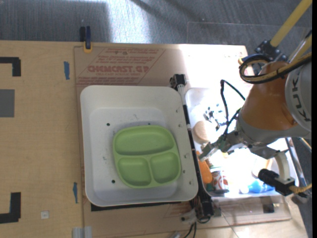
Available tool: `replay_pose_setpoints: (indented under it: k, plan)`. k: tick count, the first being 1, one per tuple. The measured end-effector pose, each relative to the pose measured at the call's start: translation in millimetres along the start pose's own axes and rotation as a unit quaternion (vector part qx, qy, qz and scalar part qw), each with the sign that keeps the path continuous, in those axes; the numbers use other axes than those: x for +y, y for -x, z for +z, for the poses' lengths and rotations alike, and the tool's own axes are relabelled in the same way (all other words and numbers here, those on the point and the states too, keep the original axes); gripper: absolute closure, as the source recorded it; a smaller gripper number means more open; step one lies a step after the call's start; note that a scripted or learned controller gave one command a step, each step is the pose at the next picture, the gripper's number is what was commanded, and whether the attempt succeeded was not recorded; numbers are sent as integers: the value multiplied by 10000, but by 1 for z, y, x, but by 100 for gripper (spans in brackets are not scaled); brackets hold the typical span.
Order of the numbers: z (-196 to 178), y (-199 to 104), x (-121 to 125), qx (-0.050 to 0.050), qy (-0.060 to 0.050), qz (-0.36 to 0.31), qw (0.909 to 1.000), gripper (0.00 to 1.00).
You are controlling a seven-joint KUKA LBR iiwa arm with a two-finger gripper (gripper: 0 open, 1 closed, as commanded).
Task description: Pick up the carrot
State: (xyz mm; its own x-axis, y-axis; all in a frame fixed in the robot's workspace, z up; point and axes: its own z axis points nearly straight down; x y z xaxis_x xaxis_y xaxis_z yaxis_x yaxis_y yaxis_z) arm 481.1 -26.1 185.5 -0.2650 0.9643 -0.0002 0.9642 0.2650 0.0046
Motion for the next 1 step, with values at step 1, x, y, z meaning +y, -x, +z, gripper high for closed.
replay_pose_setpoints:
  k: [1]
  plan:
    - [1, 1, -1, -1, -18, 9, 10000, 0]
